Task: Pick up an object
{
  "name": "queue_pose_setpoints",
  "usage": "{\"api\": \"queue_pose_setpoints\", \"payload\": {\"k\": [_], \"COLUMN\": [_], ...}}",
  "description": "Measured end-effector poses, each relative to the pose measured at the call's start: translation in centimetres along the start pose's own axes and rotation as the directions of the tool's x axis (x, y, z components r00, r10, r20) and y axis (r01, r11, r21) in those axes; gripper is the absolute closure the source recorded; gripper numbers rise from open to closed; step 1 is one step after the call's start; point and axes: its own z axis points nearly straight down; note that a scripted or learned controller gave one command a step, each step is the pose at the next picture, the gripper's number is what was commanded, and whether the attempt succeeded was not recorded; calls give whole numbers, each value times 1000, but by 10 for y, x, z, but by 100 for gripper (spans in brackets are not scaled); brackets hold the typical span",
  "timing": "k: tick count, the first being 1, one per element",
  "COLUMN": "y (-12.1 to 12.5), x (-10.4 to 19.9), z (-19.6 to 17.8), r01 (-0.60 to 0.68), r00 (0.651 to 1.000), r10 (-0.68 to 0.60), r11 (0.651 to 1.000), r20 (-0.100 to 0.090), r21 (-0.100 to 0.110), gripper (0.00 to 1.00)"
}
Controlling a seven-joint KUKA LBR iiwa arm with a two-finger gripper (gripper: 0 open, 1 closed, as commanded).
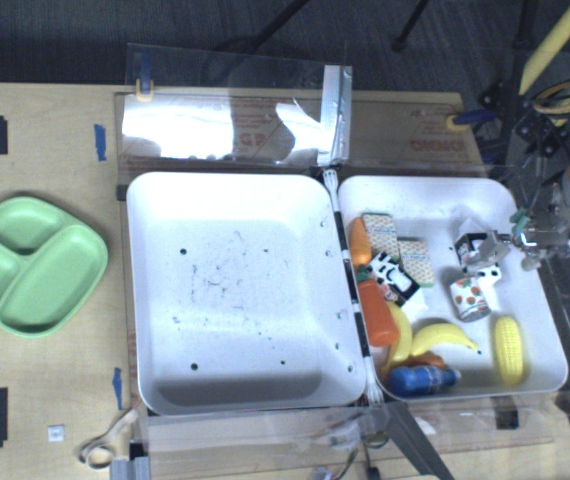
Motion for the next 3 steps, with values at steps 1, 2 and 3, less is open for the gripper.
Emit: {"api": "queue_pose_setpoints", "payload": {"k": [1, 2, 3], "y": [30, 29, 24], "x": [-12, -14, -27], "z": [91, 84, 92], "r01": [49, 48, 274], "r00": [999, 999, 962], "r10": [-49, -48, -274], "r11": [999, 999, 962], "r20": [-7, -4, 10], "r21": [-5, 0, -21], "gripper": [0, 100, 100]}}
